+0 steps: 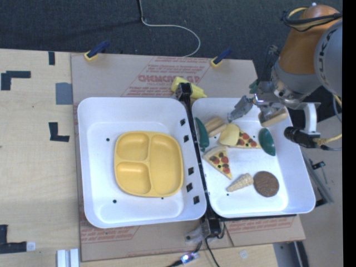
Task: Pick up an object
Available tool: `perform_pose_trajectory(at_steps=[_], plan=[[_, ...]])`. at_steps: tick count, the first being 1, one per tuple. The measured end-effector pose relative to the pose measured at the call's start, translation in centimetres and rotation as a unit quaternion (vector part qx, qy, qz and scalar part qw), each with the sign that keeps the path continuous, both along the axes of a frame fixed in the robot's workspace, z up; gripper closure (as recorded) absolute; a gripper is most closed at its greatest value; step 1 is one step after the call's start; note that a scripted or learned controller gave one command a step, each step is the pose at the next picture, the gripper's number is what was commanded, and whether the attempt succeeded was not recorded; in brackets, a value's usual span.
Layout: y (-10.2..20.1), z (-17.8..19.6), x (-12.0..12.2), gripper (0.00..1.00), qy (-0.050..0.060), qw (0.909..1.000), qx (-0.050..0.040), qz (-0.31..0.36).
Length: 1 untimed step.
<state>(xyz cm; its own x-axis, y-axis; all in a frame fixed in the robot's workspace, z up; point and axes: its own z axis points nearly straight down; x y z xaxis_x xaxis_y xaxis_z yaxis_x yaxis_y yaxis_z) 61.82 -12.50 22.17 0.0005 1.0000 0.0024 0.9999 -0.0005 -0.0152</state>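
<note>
Two white bins touch; the gripper point(257, 109), fingers spread and holding nothing, hovers above the right bin's point(289, 202) far edge, just beside the pizza slice point(246, 141). Bare floor lies along the near rim.

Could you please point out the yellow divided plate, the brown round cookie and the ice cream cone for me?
yellow divided plate point(149, 164): camera view, on the ridge where its compartments meet.
brown round cookie point(266, 183): camera view, centre of its top face.
ice cream cone point(240, 182): camera view, middle of the cone.

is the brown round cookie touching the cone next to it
Apart. The camera view shows a thin strip of white bin floor between the brown round cookie and the wide end of the beige ridged cone in the right-hand white bin.
</note>
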Motion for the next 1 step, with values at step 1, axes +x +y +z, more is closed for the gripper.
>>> perform_pose_trajectory(at_steps=[1], plan=[[-0.02, 0.78, 0.26, 0.0, -0.007, 1.0, -0.0009, 0.001]])
